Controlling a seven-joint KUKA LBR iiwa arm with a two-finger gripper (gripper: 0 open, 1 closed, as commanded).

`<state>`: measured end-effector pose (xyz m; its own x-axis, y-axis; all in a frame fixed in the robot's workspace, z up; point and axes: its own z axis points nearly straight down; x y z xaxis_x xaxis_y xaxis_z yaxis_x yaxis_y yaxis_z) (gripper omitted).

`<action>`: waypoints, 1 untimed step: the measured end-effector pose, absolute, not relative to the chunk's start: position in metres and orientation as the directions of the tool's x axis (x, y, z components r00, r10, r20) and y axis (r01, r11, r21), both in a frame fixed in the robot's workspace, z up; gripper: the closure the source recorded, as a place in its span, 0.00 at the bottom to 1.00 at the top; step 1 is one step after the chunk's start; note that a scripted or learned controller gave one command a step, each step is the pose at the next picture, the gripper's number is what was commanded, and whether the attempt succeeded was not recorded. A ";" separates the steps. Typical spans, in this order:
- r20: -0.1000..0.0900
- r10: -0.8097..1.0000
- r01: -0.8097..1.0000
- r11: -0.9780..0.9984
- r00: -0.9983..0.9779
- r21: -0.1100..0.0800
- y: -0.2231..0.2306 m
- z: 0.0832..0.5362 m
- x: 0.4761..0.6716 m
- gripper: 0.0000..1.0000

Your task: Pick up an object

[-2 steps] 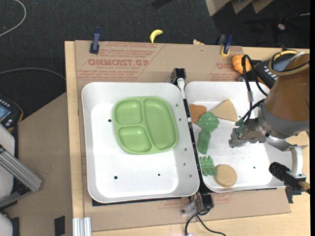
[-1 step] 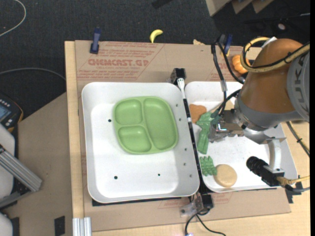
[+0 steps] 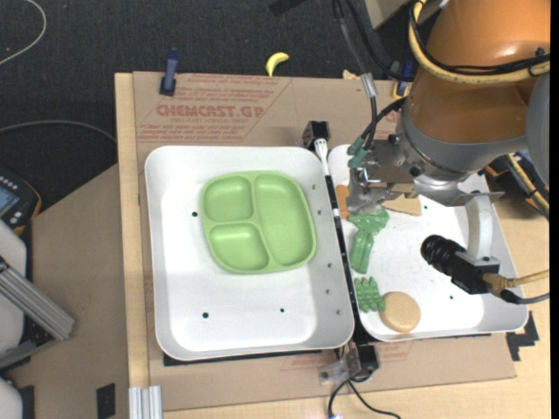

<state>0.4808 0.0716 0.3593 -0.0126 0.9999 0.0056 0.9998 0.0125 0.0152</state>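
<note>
from the camera above, i am hovering over the right bin (image 3: 463, 317), with my jaws close above the long green toy (image 3: 362, 250) lying beside the bin's left wall. i am risking a scrape on that wall, or nudging the toy aside. i am unable to tell whether my jaws are apart or together.

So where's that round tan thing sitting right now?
In the camera view, the round tan piece lies in the right bin, near its lower-left corner, close beside a small green toy on its left.
</note>
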 end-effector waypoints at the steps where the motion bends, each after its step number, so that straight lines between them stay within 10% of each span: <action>1: 0.006 1.000 1.000 0.007 -0.007 0.017 0.112 0.488 0.480 1.00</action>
<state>0.4802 0.1116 0.4879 -0.0073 1.0000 0.0058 0.9998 0.0072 0.0175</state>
